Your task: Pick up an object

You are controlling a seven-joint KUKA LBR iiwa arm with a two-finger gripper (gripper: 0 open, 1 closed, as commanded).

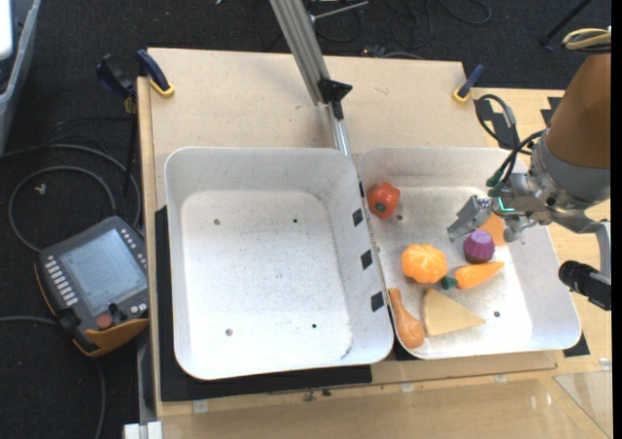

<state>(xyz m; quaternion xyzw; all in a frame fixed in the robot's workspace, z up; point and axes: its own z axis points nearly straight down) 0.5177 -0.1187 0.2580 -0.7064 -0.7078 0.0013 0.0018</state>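
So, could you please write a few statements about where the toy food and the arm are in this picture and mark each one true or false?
1. All the toy food lies in the right bin. True.
2. The gripper hangs over the left bin. False: it is over the right bin, near the purple toy.
3. The tomato lies close to the wall between the bins. True.
4. The cheese wedge sits at the far end of its bin. False: it is at the near end.
5. The carrot lies beside the orange. True.

Gripper above purple piece — right bin
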